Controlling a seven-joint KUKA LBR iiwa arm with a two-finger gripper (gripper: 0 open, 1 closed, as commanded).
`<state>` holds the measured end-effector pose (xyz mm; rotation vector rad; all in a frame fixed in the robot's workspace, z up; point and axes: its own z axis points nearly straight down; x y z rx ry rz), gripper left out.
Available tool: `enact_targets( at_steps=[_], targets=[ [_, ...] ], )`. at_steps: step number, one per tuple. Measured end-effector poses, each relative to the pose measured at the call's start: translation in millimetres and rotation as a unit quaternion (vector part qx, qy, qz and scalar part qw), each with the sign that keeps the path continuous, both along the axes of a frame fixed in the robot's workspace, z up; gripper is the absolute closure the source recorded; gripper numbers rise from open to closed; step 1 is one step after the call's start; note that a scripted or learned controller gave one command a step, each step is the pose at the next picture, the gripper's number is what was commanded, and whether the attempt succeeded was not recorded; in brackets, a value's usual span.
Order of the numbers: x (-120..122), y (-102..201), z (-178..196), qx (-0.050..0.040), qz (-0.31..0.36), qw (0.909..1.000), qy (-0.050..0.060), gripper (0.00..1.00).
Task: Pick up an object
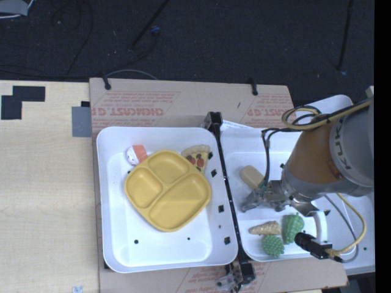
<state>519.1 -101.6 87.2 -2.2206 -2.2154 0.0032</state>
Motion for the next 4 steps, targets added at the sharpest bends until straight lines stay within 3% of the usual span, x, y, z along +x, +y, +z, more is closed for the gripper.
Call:
enact_targets(
  at_steps=[1,2,4],
  targets=[
    [0,-1,11,0.0001,-0.003,1.0,0.0,1.0],
    [1,0,74,-0.0009,0.002,1.0,-0.003,1.0],
    [5,0,164,-0.001,0.002,1.0,-0.004,1.0]
  ],
)
